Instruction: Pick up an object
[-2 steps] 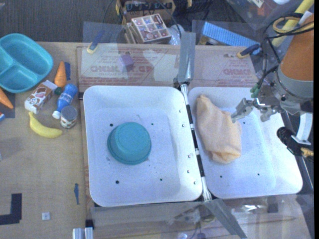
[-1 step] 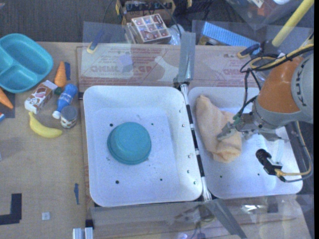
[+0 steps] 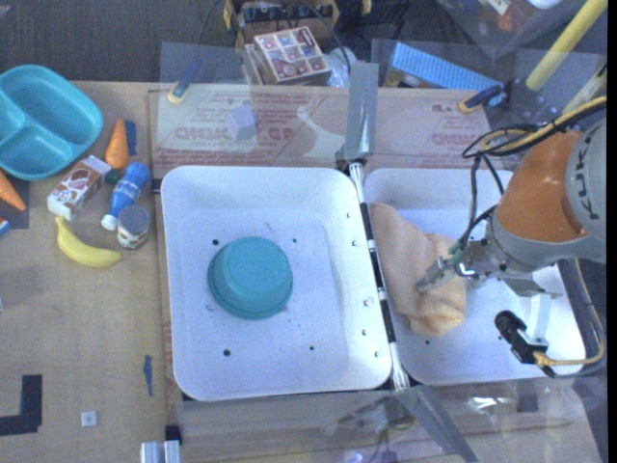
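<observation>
Tan cloth (image 3: 416, 270) in right bin (image 3: 540, 360) | tool (image 3: 431, 280) touching it, grip state unclear | teal bowl (image 3: 251, 277) left bin (image 3: 193, 210)

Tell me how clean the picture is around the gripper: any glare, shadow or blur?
Camera view: even light, soft overall; the gripper reads small and blurred over the tan cloth, fingers unclear. Right bin white is bright but not blown out; the teal bowl casts only a faint shadow.
</observation>
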Tool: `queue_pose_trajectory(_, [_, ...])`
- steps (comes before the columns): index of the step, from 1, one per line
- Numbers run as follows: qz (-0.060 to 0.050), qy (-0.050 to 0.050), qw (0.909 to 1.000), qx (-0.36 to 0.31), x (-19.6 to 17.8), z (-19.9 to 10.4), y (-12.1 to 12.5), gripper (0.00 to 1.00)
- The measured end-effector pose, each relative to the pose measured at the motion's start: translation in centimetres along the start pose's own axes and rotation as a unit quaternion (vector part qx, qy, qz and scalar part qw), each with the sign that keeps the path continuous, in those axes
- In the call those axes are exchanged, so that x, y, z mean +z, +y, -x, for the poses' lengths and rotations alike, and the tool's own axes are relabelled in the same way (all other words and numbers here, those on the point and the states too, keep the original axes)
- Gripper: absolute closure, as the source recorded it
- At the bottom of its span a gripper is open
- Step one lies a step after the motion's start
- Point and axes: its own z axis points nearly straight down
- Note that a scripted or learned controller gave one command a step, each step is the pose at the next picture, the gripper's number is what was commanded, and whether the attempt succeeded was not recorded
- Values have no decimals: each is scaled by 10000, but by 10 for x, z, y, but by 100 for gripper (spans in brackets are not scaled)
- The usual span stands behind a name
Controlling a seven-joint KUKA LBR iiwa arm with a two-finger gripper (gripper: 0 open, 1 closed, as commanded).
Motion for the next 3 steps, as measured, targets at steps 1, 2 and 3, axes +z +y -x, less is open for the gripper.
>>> queue_pose_trajectory(1, [13, -3, 9999, -146, 0, -25, 59, 0])
queue_pose_trajectory(2, [33, 3, 9999, -131, -11, -25, 60, 100])
queue_pose_trajectory(3, [-43, 7, 9949, -1004, -94, -53, 106, 100])
